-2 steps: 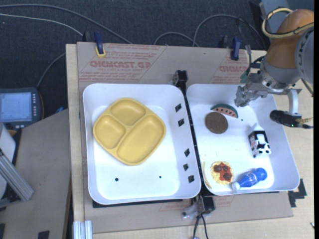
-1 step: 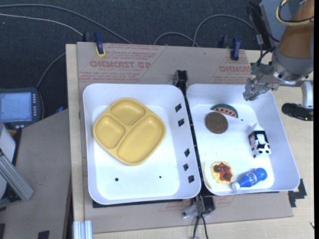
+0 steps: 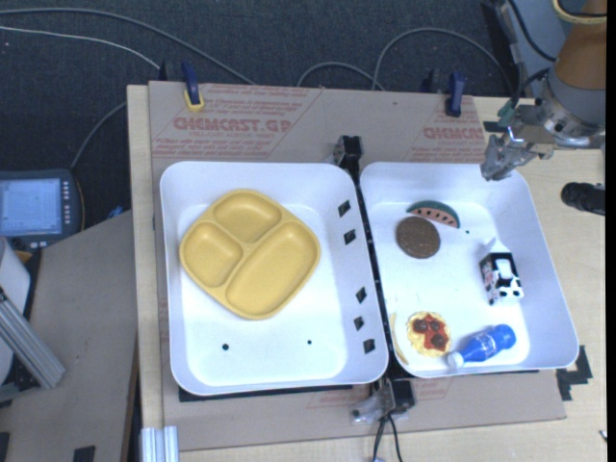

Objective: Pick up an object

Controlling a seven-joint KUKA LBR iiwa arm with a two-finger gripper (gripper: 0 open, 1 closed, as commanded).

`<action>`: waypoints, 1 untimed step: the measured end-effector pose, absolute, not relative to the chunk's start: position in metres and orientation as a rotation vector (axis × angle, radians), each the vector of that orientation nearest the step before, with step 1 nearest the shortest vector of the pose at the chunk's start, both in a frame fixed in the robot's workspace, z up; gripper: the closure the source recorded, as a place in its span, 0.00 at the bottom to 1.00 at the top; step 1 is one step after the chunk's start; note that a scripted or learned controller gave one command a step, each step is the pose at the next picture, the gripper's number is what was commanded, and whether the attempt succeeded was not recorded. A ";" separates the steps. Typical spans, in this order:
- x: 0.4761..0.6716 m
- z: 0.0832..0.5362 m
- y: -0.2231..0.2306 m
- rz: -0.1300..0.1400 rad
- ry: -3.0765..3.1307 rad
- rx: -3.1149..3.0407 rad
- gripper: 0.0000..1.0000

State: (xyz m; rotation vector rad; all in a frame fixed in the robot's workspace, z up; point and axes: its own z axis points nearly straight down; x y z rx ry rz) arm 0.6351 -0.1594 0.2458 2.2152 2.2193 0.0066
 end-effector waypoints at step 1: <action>0.636 0.259 -0.159 0.003 2.221 2.217 1.00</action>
